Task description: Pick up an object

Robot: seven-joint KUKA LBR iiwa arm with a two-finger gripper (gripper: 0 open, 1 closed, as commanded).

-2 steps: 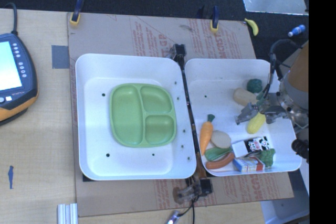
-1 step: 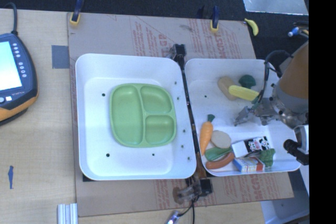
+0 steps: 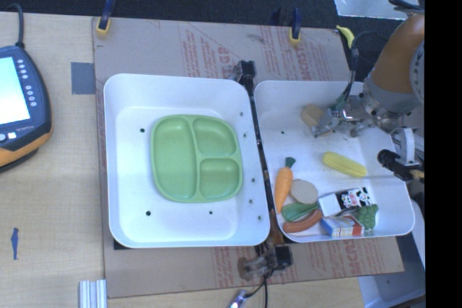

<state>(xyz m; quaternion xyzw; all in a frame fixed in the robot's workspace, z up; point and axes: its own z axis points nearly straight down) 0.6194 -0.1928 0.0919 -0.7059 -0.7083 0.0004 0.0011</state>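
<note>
My gripper (image 3: pixel 338 120) is low over the back of the right bin (image 3: pixel 268 112), reaching in from the right under the grey and orange arm (image 3: pixel 395 72). A tan rounded piece (image 3: pixel 311 114) lies right beside the gripper's left end, touching or nearly so. A yellow corn-like piece (image 3: pixel 344 164) lies just in front of the gripper. Further forward are an orange carrot (image 3: pixel 283 185), a beige round slice (image 3: pixel 304 191), a green leaf (image 3: pixel 298 211), a sausage (image 3: pixel 302 225), a small cow-print carton (image 3: pixel 349 199), a small box (image 3: pixel 341 226) and a green broccoli piece (image 3: pixel 367 216).
The left bin (image 3: pixel 123 155) holds a green divided plate (image 3: pixel 195 157). A handheld control pendant (image 3: pixel 18 104) lies on the bench at the far left. Clamps (image 3: pixel 105 16) stand along the board's back edge. A black fitting (image 3: pixel 246 71) sits between the bins at the back.
</note>
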